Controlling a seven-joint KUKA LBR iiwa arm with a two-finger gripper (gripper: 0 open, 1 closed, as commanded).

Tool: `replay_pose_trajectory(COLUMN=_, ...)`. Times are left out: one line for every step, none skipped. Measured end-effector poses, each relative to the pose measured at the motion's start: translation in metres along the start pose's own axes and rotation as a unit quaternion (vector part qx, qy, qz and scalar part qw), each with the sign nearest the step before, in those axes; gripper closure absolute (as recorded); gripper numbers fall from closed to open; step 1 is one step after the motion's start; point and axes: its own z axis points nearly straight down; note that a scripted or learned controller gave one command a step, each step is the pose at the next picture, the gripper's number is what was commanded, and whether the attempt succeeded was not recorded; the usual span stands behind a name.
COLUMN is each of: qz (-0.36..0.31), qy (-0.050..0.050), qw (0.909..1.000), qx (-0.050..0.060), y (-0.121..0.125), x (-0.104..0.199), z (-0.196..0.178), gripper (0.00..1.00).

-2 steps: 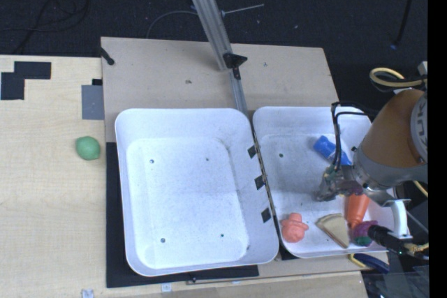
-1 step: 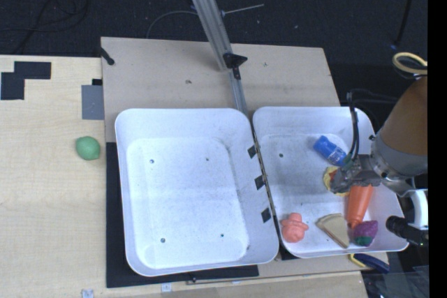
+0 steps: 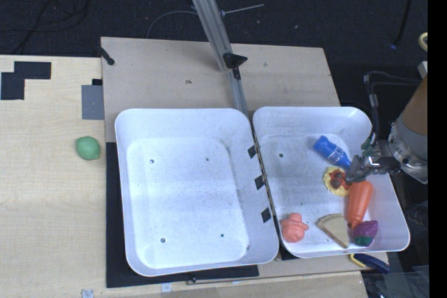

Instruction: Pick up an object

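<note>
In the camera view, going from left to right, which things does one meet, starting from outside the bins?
Green ball → left bin → pink toy → blue object → orange carrot → gripper.

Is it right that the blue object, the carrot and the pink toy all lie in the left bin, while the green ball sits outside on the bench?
Not quite. The camera view shows the blue object, the carrot and the pink toy in the right bin, not the left bin. The green ball does sit outside on the bench.
</note>
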Motion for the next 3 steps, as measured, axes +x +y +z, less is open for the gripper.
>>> replay_pose_trajectory(qz=0.0, qy=0.0, qw=1.0, qx=0.0, y=0.001, x=0.0, z=-0.052, gripper=1.0)
replay_pose_trajectory(qz=-0.002, qy=0.001, qw=1.0, qx=0.003, y=0.006, x=0.05, z=-0.035, gripper=1.0)
replay_pose_trajectory(qz=-0.002, qy=0.001, qw=1.0, qx=0.002, y=0.01, x=0.096, z=-0.04, gripper=1.0)
